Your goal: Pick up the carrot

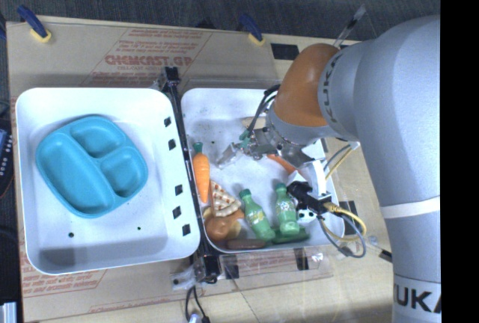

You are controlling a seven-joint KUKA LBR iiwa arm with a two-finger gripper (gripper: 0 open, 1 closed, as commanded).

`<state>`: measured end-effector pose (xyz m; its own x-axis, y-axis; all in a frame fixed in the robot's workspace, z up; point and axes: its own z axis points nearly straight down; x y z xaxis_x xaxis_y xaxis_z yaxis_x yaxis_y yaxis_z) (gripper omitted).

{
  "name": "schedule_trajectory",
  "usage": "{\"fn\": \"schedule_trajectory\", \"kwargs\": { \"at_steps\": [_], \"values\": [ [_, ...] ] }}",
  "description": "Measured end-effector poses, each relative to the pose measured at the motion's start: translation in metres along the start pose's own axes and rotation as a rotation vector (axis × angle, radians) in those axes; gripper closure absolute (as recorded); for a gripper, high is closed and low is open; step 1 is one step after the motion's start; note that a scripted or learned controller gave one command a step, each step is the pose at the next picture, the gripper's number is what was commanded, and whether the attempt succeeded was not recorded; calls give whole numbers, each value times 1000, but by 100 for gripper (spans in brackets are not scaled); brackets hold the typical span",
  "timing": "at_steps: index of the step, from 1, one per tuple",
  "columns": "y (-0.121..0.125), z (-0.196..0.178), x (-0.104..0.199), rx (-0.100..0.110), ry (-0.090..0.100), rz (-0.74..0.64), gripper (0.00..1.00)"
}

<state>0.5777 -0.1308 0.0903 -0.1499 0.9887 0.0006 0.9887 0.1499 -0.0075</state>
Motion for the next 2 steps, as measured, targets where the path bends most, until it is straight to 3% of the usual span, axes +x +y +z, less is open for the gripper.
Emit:
{"fn": "schedule_trajectory", "kwargs": {
  "at_steps": [1,2],
  "values": [
    [1,-12,-1,2,-3,-10,100],
    [-83,-1,47,-4,-1,-67,100]
  ]
}}
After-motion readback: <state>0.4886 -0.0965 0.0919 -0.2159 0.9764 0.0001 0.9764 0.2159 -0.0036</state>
